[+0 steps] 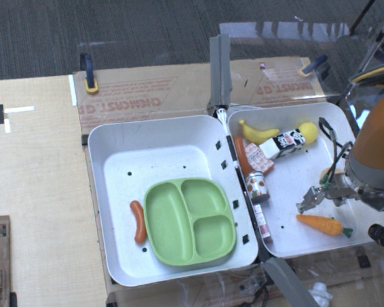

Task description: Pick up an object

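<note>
1. The gripper [307, 202] hangs low in the right bin [337, 110], lower right of frame, right above the carrot [320, 224]. It looks lined up for a grab there.
2. Fingers? Small and blurred, so I cannot tell if they are spread or closed. Nothing is visibly held.
3. Candidates sit along that bin's left and upper side: banana [257, 133], a black-and-white bottle [287, 140], a small can [256, 187].
4. The left bin [109, 144] holds a green divided plate [188, 220] with a sausage [138, 222] just beside it.
5. Writing: red print on the cardboard [144, 89] reads mirrored, maybe "CHEMCAST". Can label unreadable.
</note>
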`<state>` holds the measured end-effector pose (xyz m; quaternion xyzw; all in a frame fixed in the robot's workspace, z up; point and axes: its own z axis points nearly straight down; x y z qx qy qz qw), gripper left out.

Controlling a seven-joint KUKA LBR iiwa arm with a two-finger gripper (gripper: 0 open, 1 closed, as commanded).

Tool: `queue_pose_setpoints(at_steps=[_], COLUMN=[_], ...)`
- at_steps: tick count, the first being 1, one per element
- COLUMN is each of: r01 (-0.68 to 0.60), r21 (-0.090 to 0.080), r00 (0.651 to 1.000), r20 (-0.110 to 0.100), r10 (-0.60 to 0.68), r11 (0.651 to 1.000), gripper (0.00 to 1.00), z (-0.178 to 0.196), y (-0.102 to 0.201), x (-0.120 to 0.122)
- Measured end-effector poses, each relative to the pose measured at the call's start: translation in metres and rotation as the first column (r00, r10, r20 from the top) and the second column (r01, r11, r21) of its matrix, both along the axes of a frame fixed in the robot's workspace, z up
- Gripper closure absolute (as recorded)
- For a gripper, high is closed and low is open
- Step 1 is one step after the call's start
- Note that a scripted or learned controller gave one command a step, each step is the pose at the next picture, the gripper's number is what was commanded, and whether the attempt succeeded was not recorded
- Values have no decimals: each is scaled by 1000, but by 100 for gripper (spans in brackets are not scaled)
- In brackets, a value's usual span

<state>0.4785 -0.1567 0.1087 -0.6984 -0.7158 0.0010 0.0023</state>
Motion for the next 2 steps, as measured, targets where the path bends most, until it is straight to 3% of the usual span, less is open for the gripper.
queue_pose_setpoints(at_steps=[1,2], r01=[-293,-423], r21=[0,0], r00=[956,906], r20=[3,3], r10=[293,423], r11=[956,906], gripper=[0,0], z=[-19,-18], y=[1,-6], x=[19,-1])
